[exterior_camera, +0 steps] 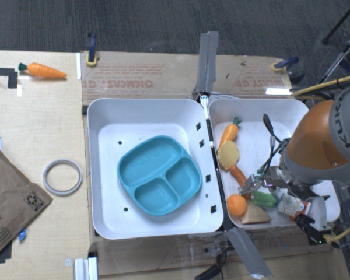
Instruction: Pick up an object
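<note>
Reach step: gripper [258,182] low in right bin [252,107] at lower right, over green object [265,199], jaw state can't tell; next needs descent onto 1 item.

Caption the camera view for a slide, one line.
KUKA arm's claw low in the right bin over toy food, near a green piece; blue divided plate sits in the left bin.

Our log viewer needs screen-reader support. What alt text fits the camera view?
A grey-and-orange robot arm reaches from the right into the right bin, its claw low over toy food: carrot, orange, green piece. The left bin holds a blue divided tray.
</note>
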Controlling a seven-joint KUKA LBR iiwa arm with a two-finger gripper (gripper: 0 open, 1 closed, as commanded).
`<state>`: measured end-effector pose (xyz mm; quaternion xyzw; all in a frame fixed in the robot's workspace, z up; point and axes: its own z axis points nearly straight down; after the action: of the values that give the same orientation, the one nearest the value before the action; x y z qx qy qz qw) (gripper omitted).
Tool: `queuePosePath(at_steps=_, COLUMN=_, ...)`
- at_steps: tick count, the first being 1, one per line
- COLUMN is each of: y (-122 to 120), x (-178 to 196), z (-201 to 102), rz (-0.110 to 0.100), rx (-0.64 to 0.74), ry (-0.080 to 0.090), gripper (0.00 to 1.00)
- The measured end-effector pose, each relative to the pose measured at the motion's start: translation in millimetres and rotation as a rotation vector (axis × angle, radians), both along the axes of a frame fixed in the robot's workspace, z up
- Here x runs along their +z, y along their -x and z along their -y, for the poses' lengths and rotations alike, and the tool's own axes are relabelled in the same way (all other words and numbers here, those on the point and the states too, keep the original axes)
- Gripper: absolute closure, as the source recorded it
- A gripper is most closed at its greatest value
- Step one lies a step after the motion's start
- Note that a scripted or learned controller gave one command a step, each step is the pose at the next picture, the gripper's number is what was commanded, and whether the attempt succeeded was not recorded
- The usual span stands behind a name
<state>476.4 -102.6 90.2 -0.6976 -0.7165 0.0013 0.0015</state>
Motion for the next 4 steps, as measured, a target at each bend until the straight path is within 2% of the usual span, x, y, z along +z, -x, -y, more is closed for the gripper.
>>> queuePosePath(at_steps=1, y=0, x=8, z=0, rz=-0.002, rx=-0.003, ry=-0.001, gripper=1.0)
queuePosePath(at_steps=2, y=-2, x=136, z=-10, rz=0.002, rx=0.049, ry=0.002, gripper=1.0)
queuePosePath(at_steps=3, y=-68, x=100, z=-29, rz=0.0, rx=-0.062, ry=0.003, gripper=1.0)
queuePosePath(at_steps=4, y=-68, x=100, z=-29, rz=0.0, rx=-0.062, ry=0.003, gripper=0.0)
